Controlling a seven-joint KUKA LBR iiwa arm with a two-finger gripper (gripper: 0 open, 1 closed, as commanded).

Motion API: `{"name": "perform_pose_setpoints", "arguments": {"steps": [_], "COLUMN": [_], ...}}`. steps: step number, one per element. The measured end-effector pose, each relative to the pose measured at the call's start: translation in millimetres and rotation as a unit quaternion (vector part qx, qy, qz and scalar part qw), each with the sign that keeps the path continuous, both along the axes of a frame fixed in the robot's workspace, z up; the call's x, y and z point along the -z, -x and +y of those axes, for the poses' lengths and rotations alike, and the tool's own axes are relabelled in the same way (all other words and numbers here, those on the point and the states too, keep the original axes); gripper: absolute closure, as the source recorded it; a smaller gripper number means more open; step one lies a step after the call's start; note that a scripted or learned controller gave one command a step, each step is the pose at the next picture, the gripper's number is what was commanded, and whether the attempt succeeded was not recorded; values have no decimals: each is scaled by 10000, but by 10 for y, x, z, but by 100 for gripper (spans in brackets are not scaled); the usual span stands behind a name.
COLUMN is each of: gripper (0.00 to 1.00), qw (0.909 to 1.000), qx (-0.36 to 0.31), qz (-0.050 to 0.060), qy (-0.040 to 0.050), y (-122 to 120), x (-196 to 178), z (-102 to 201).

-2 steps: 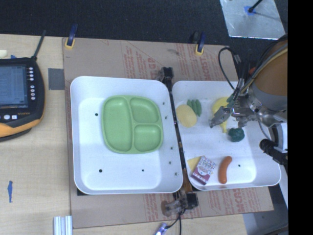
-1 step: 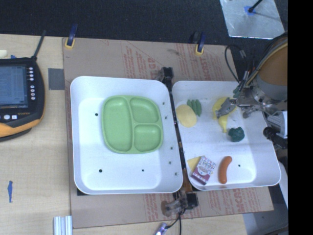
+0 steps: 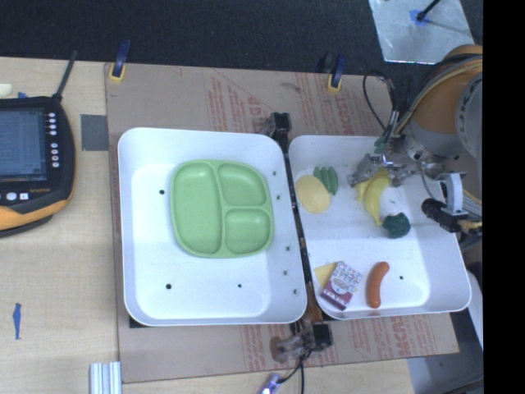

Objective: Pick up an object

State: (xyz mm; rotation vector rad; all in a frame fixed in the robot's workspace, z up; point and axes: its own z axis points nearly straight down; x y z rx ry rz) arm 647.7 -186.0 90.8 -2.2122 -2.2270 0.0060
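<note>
The right bin (image 3: pixel 435 294) holds several small items. A yellow lemon (image 3: pixel 312 194) lies at its left side with a green pepper (image 3: pixel 326 177) just behind it. A yellow banana (image 3: pixel 375 199) lies near the middle, next to a dark green broccoli piece (image 3: pixel 397 225). Along the front are an orange sausage (image 3: pixel 376 284), a yellow cheese wedge (image 3: pixel 326 272) and a small printed packet (image 3: pixel 343 284). My gripper (image 3: pixel 381 169) hangs low over the back of the right bin, right at the banana's upper end. Nothing visibly sits in it.
The left bin (image 3: pixel 148 294) carries a light green divided plate (image 3: pixel 221 208). A teach pendant (image 3: pixel 29 158) lies on the bench at the far left. Clamps (image 3: pixel 120 62) pin the cardboard underlay at the back. The arm's body (image 3: pixel 447 105) looms over the right bin's far right corner.
</note>
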Motion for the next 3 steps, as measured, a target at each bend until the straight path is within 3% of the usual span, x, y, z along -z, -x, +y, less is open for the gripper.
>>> {"name": "perform_pose_setpoints", "arguments": {"steps": [1, 2, 3], "gripper": [0, 100, 100], "qw": [10000, 10000, 10000], "qx": [10, 10, 14], "qz": [1, 17, -6], "qy": [1, 4, -8], "y": [303, 307, -87], "x": [-8, -111, -330], "z": [245, 232, 628]}}
